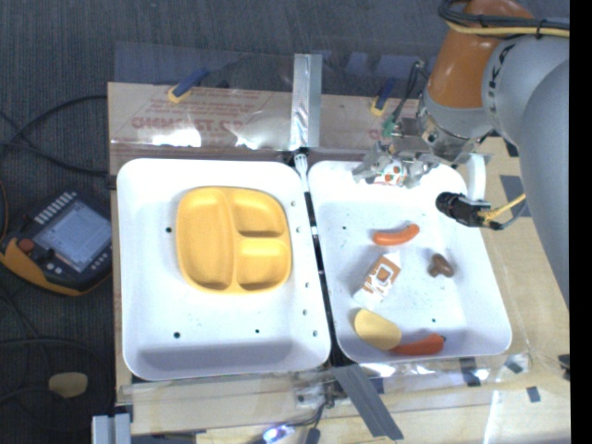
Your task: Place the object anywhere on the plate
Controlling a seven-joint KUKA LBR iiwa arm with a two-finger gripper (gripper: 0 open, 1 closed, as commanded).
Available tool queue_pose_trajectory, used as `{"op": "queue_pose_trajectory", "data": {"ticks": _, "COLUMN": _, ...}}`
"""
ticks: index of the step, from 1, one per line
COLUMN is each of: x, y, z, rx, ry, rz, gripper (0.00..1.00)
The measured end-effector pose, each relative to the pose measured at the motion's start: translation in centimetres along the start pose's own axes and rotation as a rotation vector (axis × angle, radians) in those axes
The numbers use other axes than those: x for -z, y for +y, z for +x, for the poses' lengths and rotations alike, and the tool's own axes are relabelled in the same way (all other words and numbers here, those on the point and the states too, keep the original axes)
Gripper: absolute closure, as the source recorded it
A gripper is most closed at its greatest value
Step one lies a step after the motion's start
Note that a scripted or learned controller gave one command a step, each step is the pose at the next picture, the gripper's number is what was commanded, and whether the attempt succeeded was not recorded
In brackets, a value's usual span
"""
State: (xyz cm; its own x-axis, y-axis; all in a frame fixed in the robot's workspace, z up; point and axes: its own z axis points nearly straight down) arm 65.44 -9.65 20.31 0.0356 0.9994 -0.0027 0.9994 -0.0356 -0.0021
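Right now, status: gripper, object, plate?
Gripper over right bin's far edge, small white-and-orange object at its fingertips, grip unconfirmed. Yellow divided plate waits in left bin. Nothing between them but the bin rims.

No legible text anywhere

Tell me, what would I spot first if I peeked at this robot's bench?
The yellow plate would catch your eye first, alone in the middle of the left bin. Next comes the arm, grey with an orange band, reaching in from the right, its gripper at the far edge of the right bin around a small white and orange thing. Nearer you in that bin lie two sausages and a little carton.
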Motion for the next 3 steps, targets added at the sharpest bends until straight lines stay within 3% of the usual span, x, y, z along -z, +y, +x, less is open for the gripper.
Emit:
{"op": "queue_pose_trajectory", "data": {"ticks": 1, "x": -2.0, "y": 1.1, "z": 6.9, "rx": 0.101, "ry": 0.001, "rz": 0.001, "gripper": 1.00}}
{"op": "queue_pose_trajectory", "data": {"ticks": 2, "x": -2.0, "y": 0.2, "z": 16.7, "rx": -0.001, "ry": 0.003, "rz": 0.001, "gripper": 1.00}}
{"op": "queue_pose_trajectory", "data": {"ticks": 3, "x": -2.0, "y": 0.2, "z": 16.7, "rx": -0.001, "ry": 0.002, "rz": 0.001, "gripper": 0.00}}
